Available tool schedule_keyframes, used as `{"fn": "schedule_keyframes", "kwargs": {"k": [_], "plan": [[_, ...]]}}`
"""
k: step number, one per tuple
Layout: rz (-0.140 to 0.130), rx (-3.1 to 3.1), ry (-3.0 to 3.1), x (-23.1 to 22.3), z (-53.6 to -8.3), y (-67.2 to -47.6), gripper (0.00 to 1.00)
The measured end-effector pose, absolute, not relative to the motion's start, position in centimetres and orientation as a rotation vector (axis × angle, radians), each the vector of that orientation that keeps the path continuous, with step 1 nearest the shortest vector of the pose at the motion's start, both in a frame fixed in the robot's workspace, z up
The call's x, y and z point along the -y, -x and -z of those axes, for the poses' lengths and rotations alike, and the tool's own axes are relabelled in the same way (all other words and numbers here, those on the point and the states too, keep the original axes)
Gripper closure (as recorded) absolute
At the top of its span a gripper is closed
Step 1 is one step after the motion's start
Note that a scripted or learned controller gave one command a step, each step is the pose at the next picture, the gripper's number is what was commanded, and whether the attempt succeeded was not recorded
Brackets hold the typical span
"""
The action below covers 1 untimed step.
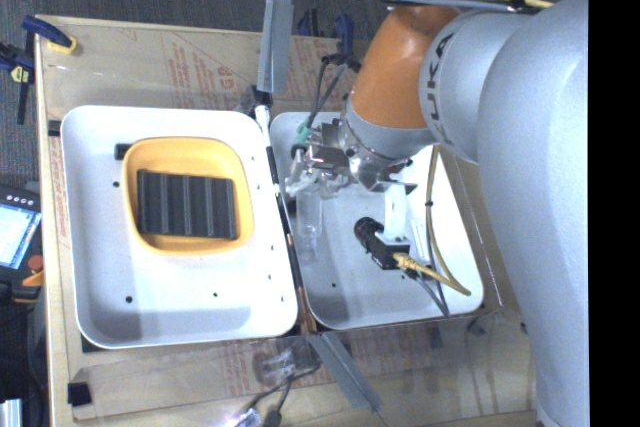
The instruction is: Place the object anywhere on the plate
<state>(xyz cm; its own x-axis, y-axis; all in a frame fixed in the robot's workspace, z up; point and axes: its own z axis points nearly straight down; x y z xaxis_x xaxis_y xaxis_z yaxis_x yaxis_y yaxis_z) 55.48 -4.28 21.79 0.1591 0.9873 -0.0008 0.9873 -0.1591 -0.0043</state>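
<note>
The object itself is proving hard to pick out: a pale see-through shape [308,233] is showing in the right bin [350,300], close against that bin's left wall and just below the gripper [305,203]. It is too faint against the white floor to tell what it is, or whether it is touching the gripper or lying free. The gripper is hanging over the upper left part of the right bin, and how far it is open, and whether it is holding anything, cannot be told from this slant.

The plate [225,153] is sitting in the left bin [80,215], well apart from the gripper, across the wall between the bins. It is yellow, with a dark ridged rectangle filling its middle.

The arm [520,165] is covering the right bin's right side and running off the frame's edge. Black letters reading "UKA" are running up its grey shell beside the orange band [400,65]; a first letter is lost in the curve. Red printing is crossing the bench [180,65], too small to read. A small lit screen [15,235] is being cut off at the left edge.
</note>
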Motion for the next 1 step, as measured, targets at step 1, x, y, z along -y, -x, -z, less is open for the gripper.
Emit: {"fn": "schedule_keyframes", "kwargs": {"k": [1], "plan": [[-0.004,2.097,2.336,1.37,-20.66,-59.34,1.0]]}}
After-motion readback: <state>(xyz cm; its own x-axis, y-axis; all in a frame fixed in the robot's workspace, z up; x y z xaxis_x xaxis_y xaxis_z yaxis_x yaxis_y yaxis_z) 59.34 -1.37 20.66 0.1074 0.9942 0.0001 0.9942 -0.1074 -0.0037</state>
